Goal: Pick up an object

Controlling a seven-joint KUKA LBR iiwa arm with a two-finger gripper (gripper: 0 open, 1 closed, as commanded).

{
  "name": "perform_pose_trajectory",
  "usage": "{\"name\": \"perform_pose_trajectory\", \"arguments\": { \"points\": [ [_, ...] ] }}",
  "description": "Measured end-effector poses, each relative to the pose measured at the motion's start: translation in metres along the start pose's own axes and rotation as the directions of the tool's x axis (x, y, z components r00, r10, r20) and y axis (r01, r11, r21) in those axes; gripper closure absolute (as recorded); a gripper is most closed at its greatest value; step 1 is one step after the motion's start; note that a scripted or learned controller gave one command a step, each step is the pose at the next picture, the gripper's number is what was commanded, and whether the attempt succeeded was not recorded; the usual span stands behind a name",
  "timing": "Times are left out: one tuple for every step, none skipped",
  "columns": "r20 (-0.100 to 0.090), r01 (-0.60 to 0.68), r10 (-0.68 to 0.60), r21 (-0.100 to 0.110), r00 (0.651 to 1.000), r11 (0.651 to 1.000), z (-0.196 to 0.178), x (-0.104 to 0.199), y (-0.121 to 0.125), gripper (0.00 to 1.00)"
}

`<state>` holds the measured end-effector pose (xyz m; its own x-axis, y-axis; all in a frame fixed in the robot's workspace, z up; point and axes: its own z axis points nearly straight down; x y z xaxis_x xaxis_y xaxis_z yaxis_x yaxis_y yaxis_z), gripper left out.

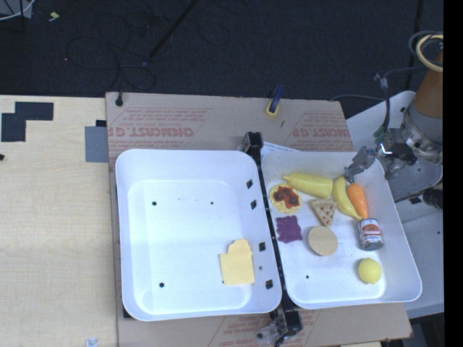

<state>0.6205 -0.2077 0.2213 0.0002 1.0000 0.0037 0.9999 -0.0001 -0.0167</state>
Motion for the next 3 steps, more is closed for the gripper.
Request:
{"name": "perform_pose_trajectory", "arguments": {
  "points": [
    [0.002,0.005,-0.005,-0.009,1.0,1.0,0.083,-0.003,0.024,0.0],
    [0.0,0.005,-0.005,-0.011,1.0,1.0,0.137,0.068,0.025,0.0],
    [0.005,0.003,-0.003,-0.006,1.0,1.0,0.123,0.063,0.024,1.0]
  ]
}}
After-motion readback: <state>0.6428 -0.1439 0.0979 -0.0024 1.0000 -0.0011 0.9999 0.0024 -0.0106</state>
